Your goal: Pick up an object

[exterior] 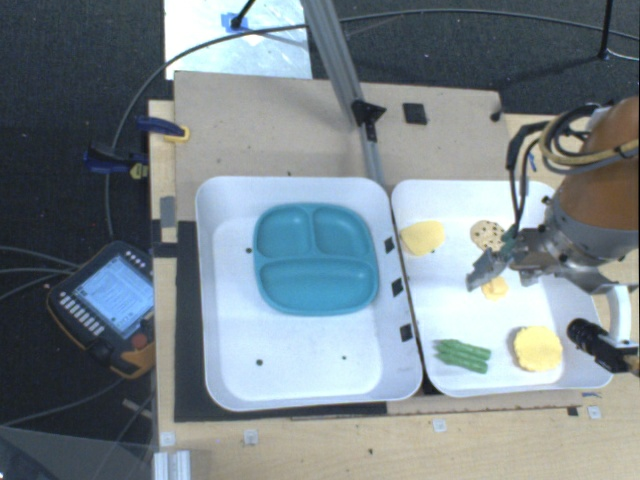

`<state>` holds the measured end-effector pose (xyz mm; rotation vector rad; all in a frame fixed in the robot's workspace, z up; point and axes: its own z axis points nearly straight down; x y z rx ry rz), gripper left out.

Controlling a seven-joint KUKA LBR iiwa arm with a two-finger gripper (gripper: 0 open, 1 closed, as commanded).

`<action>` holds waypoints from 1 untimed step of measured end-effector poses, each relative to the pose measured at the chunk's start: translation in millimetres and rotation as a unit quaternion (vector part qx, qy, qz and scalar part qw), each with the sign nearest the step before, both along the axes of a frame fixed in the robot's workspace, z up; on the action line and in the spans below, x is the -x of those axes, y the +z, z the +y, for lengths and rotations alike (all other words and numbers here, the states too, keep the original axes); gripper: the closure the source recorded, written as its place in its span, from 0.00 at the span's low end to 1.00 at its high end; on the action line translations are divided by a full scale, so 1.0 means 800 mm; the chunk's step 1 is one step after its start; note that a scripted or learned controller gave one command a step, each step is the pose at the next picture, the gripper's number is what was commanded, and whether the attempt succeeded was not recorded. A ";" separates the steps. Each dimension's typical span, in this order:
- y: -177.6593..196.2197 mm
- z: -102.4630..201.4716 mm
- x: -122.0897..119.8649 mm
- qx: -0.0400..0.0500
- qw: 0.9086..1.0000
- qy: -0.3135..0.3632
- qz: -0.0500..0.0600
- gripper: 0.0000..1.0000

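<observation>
The right bin (440, 298) holds several food pieces. A pale yellow chip (422, 236) lies near its left wall, and a speckled cookie (487, 233) sits further right. Low in the bin are green beans (463, 354) and a round yellow piece (537, 348). My gripper (488, 271) hangs low over the bin's middle, between the cookie and a small yellow piece (494, 289) that lies just under its tip. Whether it touches that piece is hidden.
The left bin (230, 358) carries a blue divided plate (315, 258). A slanted grey pole (340, 58) crosses the bench's back edge. A handheld pendant (105, 303) and cables lie on the floor at left. The arm's grey and orange body (600, 208) covers the right bin's far right side.
</observation>
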<state>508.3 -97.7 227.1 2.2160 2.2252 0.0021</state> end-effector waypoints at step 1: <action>-0.058 -0.011 0.001 0.000 1.000 -0.002 0.002 0.00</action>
